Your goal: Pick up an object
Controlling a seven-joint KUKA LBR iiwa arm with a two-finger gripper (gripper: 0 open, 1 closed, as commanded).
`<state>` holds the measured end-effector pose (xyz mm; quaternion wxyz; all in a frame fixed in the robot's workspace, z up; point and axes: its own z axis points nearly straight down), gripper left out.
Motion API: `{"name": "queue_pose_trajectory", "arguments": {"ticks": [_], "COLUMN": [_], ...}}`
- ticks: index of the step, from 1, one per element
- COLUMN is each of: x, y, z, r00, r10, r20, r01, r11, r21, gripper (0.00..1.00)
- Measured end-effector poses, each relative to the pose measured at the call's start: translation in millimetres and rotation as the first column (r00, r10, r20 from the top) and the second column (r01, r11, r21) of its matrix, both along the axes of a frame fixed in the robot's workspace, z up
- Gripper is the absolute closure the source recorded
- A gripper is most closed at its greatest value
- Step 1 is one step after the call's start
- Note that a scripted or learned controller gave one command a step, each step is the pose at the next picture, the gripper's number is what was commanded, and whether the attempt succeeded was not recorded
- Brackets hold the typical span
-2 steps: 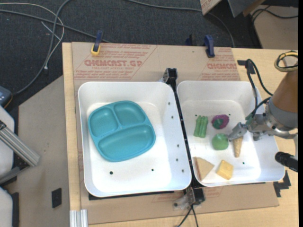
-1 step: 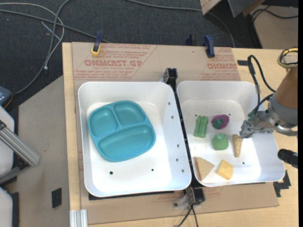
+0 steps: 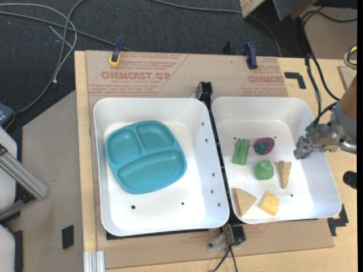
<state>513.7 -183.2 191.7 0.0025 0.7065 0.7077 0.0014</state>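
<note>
While gripper (image 3: 301,150), finger state indiscernible, hovers at right bin (image 3: 317,208) edge, best approach: descend centred over cone-shaped piece (image 3: 283,173), clear of green ball (image 3: 263,169).

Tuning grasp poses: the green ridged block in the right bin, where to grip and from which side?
Judging by shape, take the green ridged block across its narrow width at mid-length, coming straight down from above. It lies flat on the right white bin, long axis running toward the bin's far wall. The purple round piece sits apart beside it, so fingers should fit. The gripper is near the bin's right wall.
</note>
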Motion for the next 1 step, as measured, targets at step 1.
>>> {"name": "queue_pose_trajectory", "arguments": {"ticks": [1], "x": [1.5], "y": [-0.3], "z": [46.1], "r00": [1.000], "r10": [0.000], "r20": [0.001], "r01": [0.000], "r11": [1.000], "r21": [-0.001], "gripper": [1.00]}}
